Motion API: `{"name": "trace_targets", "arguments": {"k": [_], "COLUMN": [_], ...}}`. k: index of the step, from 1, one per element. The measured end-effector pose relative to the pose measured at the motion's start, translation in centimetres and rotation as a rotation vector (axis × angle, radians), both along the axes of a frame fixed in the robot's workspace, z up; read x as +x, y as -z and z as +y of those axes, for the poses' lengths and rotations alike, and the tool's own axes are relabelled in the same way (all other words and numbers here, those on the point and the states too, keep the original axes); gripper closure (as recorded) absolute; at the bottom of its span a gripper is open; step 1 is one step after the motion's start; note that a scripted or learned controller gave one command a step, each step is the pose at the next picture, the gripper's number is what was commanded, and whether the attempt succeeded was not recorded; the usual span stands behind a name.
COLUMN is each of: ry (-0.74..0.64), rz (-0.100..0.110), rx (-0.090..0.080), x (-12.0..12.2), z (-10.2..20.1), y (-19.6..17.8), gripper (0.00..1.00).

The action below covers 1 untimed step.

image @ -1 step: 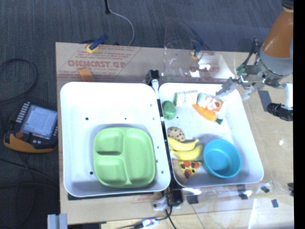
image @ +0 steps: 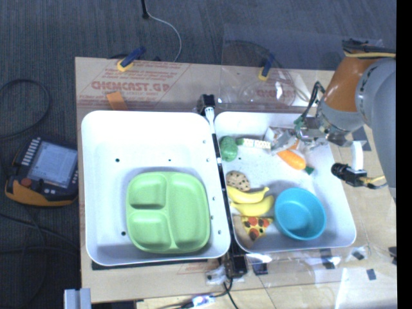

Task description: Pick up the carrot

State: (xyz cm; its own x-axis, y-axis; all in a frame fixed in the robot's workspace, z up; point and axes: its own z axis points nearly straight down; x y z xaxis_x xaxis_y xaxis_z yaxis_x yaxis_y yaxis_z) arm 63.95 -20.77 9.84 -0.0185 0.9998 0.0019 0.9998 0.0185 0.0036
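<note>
My arm (image: 360, 92) reached in from the right, wrist bent down low, and the gripper (image: 293, 143) sat at its tip, fingers pointing leftward.

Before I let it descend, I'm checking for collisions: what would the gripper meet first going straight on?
Probably the orange carrot, lying just below the gripper in the right white bin; depth is unclear.

Dark grey carpet floor (image: 64, 18) (cables trailing) surrounds the wooden bench (image: 96, 76).

Bright even light, soft shadows, slightly grainy
</note>
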Motion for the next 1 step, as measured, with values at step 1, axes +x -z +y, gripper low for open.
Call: {"name": "trace_targets", "arguments": {"k": [1], "ry": [-0.002], "rz": [0.004], "rx": [-0.001], "x": [-0.04], "z": [0.12], "y": [-0.76], "gripper": [1.00]}}
